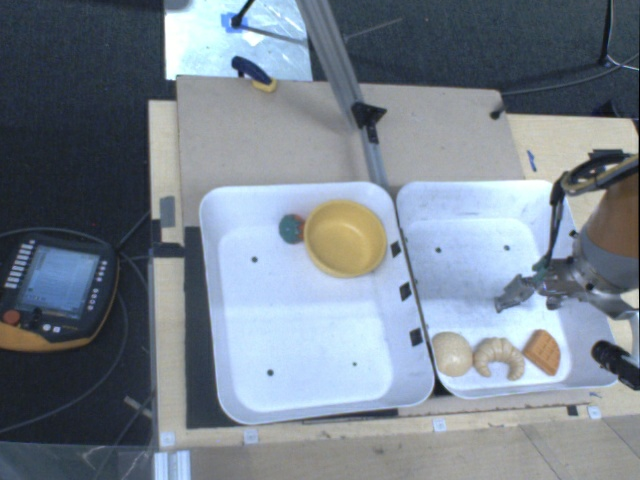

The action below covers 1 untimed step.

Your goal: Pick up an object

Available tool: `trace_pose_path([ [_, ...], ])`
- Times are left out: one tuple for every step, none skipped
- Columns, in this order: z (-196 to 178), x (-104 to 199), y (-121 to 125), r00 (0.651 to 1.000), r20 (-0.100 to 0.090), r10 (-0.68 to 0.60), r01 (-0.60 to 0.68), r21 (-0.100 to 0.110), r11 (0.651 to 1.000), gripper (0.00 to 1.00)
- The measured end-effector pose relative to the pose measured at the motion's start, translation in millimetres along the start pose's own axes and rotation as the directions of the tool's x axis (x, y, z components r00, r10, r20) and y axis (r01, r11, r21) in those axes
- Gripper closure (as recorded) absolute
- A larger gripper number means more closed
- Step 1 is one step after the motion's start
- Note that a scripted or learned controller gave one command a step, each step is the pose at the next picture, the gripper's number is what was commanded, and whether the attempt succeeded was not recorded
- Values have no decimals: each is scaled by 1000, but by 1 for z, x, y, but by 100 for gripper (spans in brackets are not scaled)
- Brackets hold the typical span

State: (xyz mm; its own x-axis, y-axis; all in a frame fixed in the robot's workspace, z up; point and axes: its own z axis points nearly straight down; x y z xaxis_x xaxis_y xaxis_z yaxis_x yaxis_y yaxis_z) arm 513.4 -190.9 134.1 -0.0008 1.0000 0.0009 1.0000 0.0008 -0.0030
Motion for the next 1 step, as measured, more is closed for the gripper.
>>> trace_pose_path([
  [-13,-1,1,1000,2,0,0,-5,1000,100],
])
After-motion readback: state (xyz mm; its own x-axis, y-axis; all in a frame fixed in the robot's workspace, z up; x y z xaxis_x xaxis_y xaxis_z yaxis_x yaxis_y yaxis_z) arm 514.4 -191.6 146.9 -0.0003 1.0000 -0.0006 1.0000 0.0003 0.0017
